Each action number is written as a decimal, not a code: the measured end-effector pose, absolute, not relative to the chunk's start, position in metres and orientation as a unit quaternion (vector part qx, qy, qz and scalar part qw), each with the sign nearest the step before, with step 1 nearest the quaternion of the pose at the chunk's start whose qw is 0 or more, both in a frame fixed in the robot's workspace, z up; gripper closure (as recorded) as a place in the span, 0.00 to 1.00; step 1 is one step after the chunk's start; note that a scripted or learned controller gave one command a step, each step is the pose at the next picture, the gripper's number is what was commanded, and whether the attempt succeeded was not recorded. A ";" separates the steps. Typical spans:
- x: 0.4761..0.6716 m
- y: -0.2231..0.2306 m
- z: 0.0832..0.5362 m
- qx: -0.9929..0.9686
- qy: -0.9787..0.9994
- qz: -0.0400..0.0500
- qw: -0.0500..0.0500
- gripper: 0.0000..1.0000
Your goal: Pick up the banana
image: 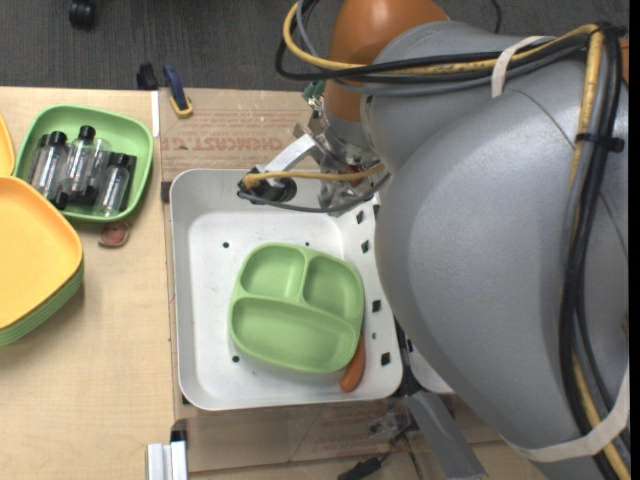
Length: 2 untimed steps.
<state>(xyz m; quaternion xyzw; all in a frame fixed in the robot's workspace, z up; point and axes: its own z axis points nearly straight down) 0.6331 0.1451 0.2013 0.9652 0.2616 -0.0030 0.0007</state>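
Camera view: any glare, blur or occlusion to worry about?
Camera view: lighting even and soft, no harsh glare on the white bin; green divided plate sharp, with faint shadow at its edge; the grey arm looms close, slightly soft, blocking the frame's right side.

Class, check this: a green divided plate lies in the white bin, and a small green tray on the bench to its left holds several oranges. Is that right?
Not quite. The camera view shows the small green tray holding several small bottles, not oranges. The rest stands: a green divided plate lies in the white bin.
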 end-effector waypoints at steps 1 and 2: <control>0.611 0.151 0.095 0.957 0.291 -0.003 0.001 1.00; 0.635 0.086 0.191 0.975 0.224 -0.001 0.001 1.00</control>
